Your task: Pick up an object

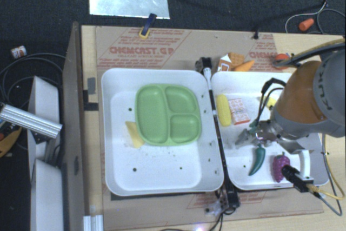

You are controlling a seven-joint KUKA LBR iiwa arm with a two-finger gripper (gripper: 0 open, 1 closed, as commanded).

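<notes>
Bench (162, 43) is sitting under printed brown cardboard, carrying two white bins side by side: left bin (116, 170), right bin (240, 184). An orange carrot-like piece (243, 66) is lying on the cardboard behind the right bin.

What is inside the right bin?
Right bin: yellow corn, patterned card, green pepper, purple fruit. The arm covers its far right side.

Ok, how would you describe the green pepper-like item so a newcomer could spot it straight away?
Look in the right-hand white bin, toward its near edge, just below the gripper. The green pepper lies there, slim, curved and tapering to a point. Its neighbour, a purple grape-like bunch, is rounder, and the yellow corn cob sits farther back.
</notes>
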